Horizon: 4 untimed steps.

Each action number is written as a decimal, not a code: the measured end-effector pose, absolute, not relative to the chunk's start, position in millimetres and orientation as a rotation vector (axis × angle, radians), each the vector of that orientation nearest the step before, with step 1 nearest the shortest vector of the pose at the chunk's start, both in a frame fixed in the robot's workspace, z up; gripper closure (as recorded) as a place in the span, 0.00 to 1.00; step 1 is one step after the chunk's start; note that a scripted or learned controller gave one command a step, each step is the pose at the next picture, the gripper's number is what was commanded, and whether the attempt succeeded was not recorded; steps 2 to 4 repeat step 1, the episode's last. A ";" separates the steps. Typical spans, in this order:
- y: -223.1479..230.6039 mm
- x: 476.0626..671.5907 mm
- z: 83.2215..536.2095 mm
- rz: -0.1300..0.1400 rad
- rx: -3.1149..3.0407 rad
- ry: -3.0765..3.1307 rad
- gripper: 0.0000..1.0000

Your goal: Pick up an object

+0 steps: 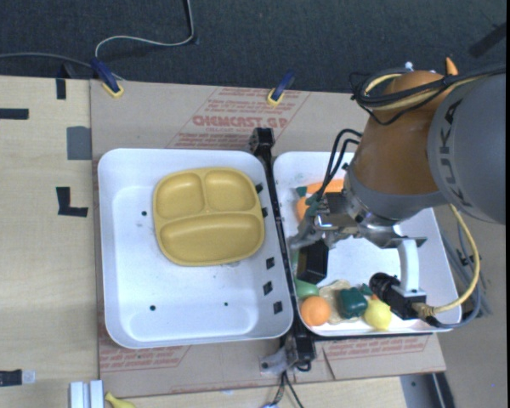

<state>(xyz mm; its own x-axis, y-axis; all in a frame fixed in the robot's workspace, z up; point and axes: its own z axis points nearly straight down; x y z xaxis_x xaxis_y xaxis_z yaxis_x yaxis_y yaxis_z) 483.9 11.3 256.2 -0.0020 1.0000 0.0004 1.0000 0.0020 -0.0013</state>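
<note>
A: Where is the tool now?

B: It hangs low over the left part of the right bin, close to the black divider between the two bins; its dark body points down and a little to the left; how the tool is set, wide or narrow, I cannot tell, and I see no object inside it.

A: And the things to pick up?

B: They lie in a row along the front edge of the right bin; an orange ball is at the left, then a dark green block, then a yellow fruit; a small green piece sits just above the orange ball; the row runs left to right, along the front wall.

A: How do they lie relative to the tool?

B: The orange ball is just in front of the tool, near it but apart; the green piece is almost under its lower end, and I cannot tell if they touch; another orange thing shows behind the tool, partly hidden by the arm.

A: The left bin?

B: It holds a yellow divided plate, lying flat, its long axis left to right; it is well apart from the tool; both bins stand on the desk.
</note>
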 end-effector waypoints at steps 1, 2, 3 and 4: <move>57.5 508.5 251.4 0.002 -2.218 -2.222 1.00; 57.5 508.5 251.4 0.002 -2.218 -2.222 1.00; 57.5 508.5 251.4 0.002 -2.218 -2.222 1.00; 57.5 508.5 251.4 0.002 -2.218 -2.222 1.00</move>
